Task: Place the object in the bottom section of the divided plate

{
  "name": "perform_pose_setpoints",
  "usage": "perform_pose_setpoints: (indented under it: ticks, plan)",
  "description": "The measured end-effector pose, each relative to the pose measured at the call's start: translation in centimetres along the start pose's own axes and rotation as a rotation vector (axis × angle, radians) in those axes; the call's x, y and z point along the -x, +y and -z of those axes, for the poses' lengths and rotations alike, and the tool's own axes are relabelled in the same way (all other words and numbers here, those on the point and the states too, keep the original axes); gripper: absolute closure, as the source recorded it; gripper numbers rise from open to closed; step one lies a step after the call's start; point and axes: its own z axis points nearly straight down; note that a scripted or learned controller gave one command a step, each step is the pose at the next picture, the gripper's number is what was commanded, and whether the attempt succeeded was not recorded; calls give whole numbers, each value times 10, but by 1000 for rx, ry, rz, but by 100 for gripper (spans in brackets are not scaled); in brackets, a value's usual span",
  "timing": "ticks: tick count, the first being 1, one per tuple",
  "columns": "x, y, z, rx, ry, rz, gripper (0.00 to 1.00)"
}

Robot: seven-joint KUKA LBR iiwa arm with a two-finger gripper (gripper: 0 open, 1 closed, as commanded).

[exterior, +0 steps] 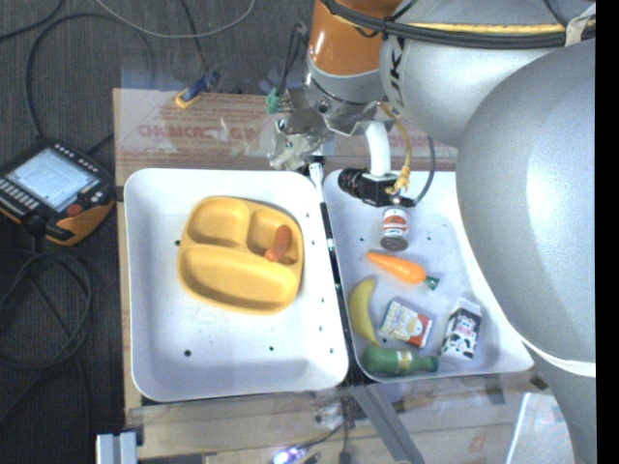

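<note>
A yellow divided plate (237, 274) lies in the left bin (155, 346). Its wide bottom section faces the front, and two smaller sections sit behind it. A small reddish sausage (280, 244) rests in the back right section. My gripper (296, 150) hangs over the back rim where the two bins meet, beyond the plate's far right corner. The orange-banded wrist (350, 37) hides most of it. I see nothing held in it.
The right bin (503, 356) holds a small jar (394, 228), a carrot (397, 269), a banana (361, 309), a juice box (406, 323), a milk carton (464, 333) and a green bottle (398, 361). A pendant (53, 187) lies at left.
</note>
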Motion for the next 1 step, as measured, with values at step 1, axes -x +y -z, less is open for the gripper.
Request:
perform_pose_setpoints:
  ticks: [1]
  plan:
    - [-24,10,-60,1,1,305,100]
